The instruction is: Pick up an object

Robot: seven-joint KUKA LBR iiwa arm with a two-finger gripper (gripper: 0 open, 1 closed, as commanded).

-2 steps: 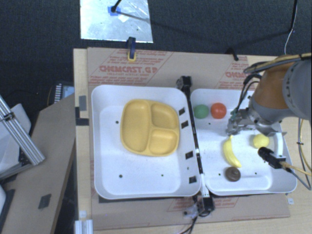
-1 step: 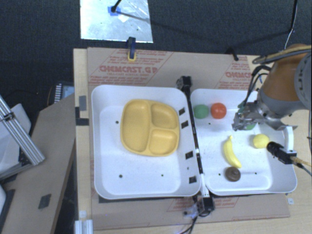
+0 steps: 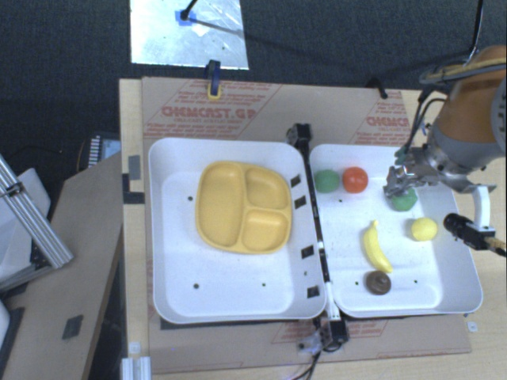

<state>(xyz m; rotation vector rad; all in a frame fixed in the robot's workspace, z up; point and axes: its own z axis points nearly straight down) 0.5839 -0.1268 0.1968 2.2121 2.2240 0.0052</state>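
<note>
The grey arm (image 3: 475, 125) is seen reaching in from the right edge, its orange band (image 3: 467, 105) sitting above the wrist. The wrist is angled downward and to the left. The gripper (image 3: 400, 184) is held low, its metallic fingers pointed down; their spacing cannot be made out.

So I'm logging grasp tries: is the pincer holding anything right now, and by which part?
Cannot be told. The pincer sits right over a green object in the right bin, but the view doesn't show the object between its tips.
</note>
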